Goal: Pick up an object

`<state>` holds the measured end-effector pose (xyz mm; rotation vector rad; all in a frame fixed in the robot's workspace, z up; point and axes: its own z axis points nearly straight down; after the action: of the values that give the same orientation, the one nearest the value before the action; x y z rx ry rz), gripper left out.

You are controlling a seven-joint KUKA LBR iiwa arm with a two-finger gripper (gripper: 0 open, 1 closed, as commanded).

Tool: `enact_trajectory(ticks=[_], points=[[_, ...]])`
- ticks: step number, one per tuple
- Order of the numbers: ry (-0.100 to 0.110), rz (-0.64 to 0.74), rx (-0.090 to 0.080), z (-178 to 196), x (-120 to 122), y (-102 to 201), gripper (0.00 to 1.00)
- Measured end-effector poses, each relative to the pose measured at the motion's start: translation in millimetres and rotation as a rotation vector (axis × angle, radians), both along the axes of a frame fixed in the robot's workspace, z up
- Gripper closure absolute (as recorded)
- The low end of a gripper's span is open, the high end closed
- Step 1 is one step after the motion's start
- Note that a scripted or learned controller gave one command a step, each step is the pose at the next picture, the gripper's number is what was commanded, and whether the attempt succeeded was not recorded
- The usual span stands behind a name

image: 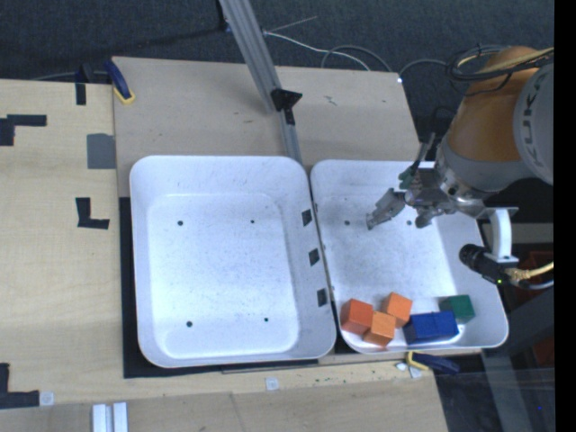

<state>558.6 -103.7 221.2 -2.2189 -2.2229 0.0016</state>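
Several small blocks lie along the near edge of the right bin [360, 187]: three orange blocks [358, 314] [397, 307] [382, 328], a blue block [430, 328] and a green block [461, 307]. My gripper [396, 207] hangs over the upper middle of the right bin, well above and behind the blocks. Its fingers are spread apart and nothing is between them. The grey arm with its orange band [490, 115] comes in from the right.
The left bin [216, 259] sits beside the right one, sharing a raised rim with black clips [314, 256]. A metal pole [261, 57] slants over the bench behind the bins. Cables lie at the back right.
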Motion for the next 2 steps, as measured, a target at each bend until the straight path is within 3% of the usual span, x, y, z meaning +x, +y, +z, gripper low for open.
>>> enact_trajectory(ticks=[1,2], points=[[-0.009,0.000,-0.003,48,57,-30,0.00],[-0.009,0.006,0.001,133,28,34,0.00]])
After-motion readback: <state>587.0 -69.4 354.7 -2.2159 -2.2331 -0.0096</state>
